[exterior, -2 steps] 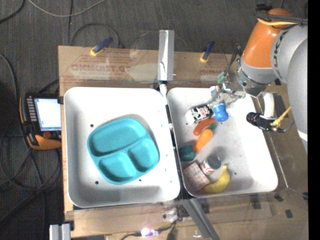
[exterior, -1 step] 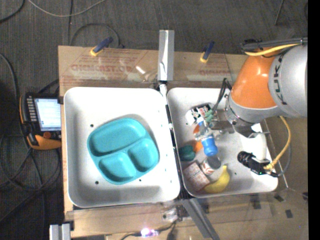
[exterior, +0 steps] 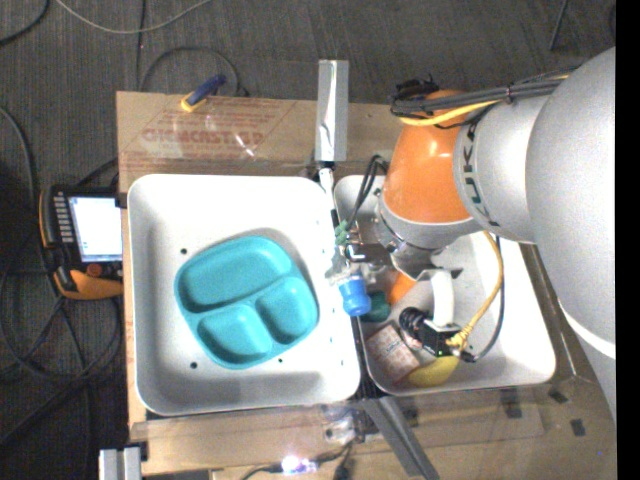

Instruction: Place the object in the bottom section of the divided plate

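The arm (exterior: pixel 520 158) is reached in from the right, its wrist bent down over the right bin's left edge.

A single fixed camera looks down at a slant from above the surface (exterior: pixel 230 128), far enough back to take in both white bins (exterior: pixel 160 228) and the surrounding floor (exterior: pixel 120 28); the arm (exterior: pixel 560 168) enters from the right.
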You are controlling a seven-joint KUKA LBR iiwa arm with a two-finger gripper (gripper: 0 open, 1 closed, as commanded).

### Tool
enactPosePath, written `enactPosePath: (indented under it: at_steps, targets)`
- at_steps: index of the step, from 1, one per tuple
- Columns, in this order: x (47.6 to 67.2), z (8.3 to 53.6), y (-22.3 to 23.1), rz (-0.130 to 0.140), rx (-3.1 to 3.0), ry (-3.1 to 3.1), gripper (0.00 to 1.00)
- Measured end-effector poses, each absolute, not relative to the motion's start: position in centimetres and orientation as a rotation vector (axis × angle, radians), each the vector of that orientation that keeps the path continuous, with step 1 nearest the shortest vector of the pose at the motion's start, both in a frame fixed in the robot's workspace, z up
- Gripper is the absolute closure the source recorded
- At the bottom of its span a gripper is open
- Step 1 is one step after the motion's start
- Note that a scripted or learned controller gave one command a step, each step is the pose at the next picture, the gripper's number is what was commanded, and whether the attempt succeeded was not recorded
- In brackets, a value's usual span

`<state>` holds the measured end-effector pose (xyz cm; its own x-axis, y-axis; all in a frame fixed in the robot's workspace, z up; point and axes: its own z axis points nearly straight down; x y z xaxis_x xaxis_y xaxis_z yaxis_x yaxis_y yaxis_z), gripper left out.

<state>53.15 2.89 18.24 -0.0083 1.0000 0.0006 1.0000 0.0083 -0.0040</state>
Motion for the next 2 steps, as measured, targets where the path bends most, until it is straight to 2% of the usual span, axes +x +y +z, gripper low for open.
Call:
enactPosePath:
  at_steps: [1, 2]
  targets:
    - [53.2, 18.2, 9.3, 0.005, -1.969, -2.444, 1.0]
    - [51.5, 20.8, 11.9, 0.005, -2.1, -2.333, 1.0]
